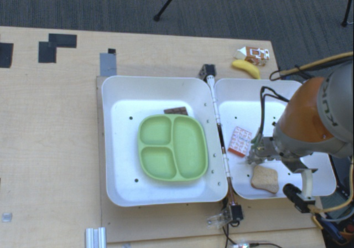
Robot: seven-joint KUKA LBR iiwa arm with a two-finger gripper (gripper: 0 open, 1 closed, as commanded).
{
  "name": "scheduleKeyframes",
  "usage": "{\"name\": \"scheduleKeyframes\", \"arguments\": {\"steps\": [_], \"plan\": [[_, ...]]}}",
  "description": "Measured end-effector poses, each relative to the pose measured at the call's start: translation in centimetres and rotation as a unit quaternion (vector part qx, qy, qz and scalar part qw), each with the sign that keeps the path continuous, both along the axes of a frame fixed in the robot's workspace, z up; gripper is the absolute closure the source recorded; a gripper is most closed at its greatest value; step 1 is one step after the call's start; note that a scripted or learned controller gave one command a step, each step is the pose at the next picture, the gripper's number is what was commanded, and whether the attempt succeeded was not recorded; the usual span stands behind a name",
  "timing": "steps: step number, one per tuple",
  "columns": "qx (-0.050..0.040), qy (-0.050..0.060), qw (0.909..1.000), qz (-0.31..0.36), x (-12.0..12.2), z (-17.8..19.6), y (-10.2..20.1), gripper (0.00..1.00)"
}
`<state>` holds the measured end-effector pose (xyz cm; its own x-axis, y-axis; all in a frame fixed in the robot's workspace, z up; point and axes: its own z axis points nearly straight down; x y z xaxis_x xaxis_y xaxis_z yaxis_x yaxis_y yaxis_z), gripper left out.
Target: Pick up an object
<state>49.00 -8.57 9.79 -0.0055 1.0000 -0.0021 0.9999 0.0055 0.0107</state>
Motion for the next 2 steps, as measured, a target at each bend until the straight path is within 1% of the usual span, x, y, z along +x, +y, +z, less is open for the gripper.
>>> {"name": "scheduleKeyframes", "arguments": {"steps": [1, 2], "plan": [[0.0015, 0.004, 1.0, 0.0, -0.21, 8.69, 4.05, 1.0], [0.0013, 0.004, 1.0, 0.0, -0.24, 8.67, 4.02, 0.0]]}}
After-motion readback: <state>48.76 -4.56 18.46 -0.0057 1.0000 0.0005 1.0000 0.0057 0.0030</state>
